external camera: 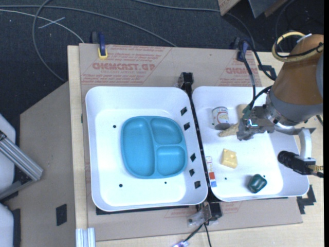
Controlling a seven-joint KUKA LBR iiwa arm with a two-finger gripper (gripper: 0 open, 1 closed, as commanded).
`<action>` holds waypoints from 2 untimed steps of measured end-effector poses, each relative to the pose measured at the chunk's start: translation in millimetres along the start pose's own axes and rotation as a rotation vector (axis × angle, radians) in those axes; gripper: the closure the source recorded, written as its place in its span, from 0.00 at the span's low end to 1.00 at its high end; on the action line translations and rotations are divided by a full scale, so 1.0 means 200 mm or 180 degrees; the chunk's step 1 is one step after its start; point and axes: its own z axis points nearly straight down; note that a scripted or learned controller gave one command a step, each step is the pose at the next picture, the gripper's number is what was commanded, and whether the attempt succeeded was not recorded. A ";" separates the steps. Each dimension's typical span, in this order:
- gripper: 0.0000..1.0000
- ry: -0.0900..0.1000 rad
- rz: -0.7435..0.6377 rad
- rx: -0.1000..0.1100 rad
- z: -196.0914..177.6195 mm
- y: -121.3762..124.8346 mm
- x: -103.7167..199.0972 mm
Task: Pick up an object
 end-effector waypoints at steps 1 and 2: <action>1.00 0.0001 -0.0005 -0.0004 -0.04 0.12 0.28; 1.00 0.0001 -0.0002 -0.0009 -0.10 0.29 0.51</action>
